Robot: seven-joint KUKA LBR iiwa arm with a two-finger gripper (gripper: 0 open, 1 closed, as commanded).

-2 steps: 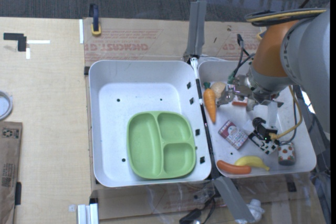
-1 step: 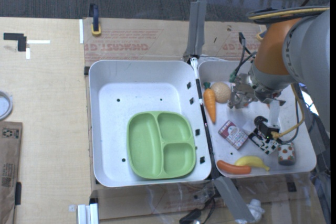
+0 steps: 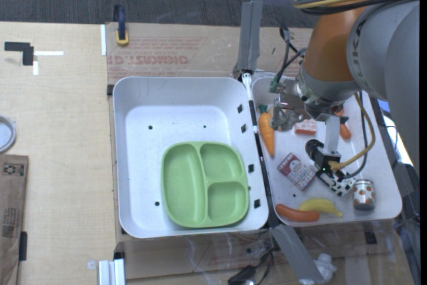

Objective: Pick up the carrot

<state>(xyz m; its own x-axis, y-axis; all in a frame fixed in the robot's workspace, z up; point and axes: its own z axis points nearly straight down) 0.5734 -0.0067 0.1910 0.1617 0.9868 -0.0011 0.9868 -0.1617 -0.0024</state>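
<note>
Orange tapered carrot [image 3: 267, 133] lies against the right white bin's [image 3: 390, 193] left wall, nine o'clock side. Metal two-finger gripper [image 3: 285, 118] just beside it at three o'clock; jaw state unclear.

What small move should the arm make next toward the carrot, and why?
Probably lower the gripper a little and shift it toward the carrot. The carrot lies against the right bin's left wall, just beside the gripper, not between its fingers.
</note>
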